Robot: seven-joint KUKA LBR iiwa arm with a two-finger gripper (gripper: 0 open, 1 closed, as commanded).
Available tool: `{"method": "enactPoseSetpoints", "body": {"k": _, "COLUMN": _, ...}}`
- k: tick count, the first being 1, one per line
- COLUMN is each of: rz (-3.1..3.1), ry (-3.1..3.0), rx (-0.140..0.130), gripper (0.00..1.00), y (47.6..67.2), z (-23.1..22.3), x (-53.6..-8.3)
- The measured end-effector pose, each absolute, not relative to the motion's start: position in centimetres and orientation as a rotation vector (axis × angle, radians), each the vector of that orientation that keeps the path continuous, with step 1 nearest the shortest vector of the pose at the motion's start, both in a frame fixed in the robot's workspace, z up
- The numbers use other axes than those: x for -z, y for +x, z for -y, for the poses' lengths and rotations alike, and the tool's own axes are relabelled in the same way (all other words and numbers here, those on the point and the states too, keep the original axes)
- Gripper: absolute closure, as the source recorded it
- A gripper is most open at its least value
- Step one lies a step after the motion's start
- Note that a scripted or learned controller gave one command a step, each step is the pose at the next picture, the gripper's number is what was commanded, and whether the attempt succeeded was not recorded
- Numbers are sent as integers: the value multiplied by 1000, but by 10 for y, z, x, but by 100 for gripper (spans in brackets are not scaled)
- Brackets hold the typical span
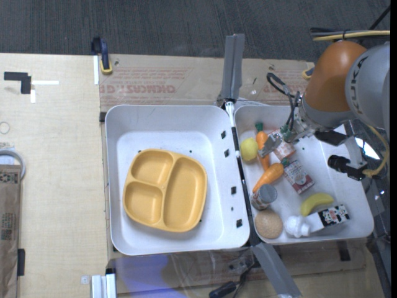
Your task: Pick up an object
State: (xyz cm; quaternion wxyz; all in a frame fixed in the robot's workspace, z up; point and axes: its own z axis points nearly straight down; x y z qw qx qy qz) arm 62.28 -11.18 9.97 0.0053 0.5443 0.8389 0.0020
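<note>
The right bin (347, 166) holds a jumble of small items. A yellow lemon (249, 149) lies at its left side, with two orange carrots (268, 174) beside it. A red-and-white packet (298, 176) sits mid-bin, and a banana (317, 203) and a cow-patterned box (334, 216) lie toward the front right. My gripper (283, 138) hangs low over the back left of this bin, right above the upper carrot (262, 143) and a small packet. Its tip is hidden among the clutter.
The left bin (118, 166) carries a yellow divided plate (165, 190). A small can (265, 196), a round brown bun (269, 224) and a white lump (298, 227) crowd the right bin's front left. A grey divider post (232, 67) rises between the bins at the back.
</note>
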Motion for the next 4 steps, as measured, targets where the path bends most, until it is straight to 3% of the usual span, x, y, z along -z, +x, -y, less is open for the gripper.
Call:
{"method": "enactPoseSetpoints", "body": {"k": 1, "rz": -2649, "ry": 1685, "rx": 0, "gripper": 0, "y": 659, "z": 117, "x": -93}}
{"method": "enactPoseSetpoints", "body": {"k": 2, "rz": -2658, "ry": 1665, "rx": 3, "gripper": 0, "y": 643, "z": 116, "x": -94}}
{"method": "enactPoseSetpoints", "body": {"k": 3, "rz": -2646, "ry": 1663, "rx": -7, "gripper": 100, "y": 647, "z": 117, "x": -109}}
{"method": "enactPoseSetpoints", "body": {"k": 4, "rz": -2776, "ry": 1466, "rx": 1, "gripper": 100, "y": 659, "z": 106, "x": -247}}
